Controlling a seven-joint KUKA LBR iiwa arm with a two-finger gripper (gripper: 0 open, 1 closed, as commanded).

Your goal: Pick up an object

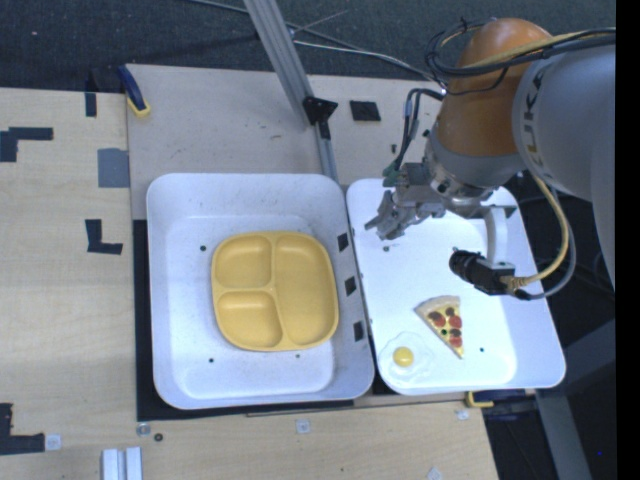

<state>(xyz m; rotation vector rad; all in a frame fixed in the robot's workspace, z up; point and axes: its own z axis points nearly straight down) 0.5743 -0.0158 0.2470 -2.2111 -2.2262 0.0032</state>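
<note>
**Over the right bin: gripper above bare floor, nothing in its grasp**

Over the far left part of the right bin [500, 368], the gripper [392, 220] hangs at the end of the grey arm [560, 98], whose orange band [490, 68] sits above the wrist. It points down and to the left. Fingers [384, 224]: dark and bunched together in this view; gap between them cannot be told. No object visible between them.

Right bin contents:
- pizza slice toy [444, 323], near centre of the bin, well apart from the gripper, lying flat, point toward the near edge.
- fried egg toy [404, 357], white with yellow yolk, near left corner, just beside the pizza slice on its left.
- black cylindrical part with a cable [482, 271], right of the gripper, above the bin floor; seems part of the arm's fittings.

Left bin [180, 268] contents:
- yellow divided plate [274, 290], three compartments, flat at the middle.

Both bins rest side by side on the bench [60, 298].
</note>
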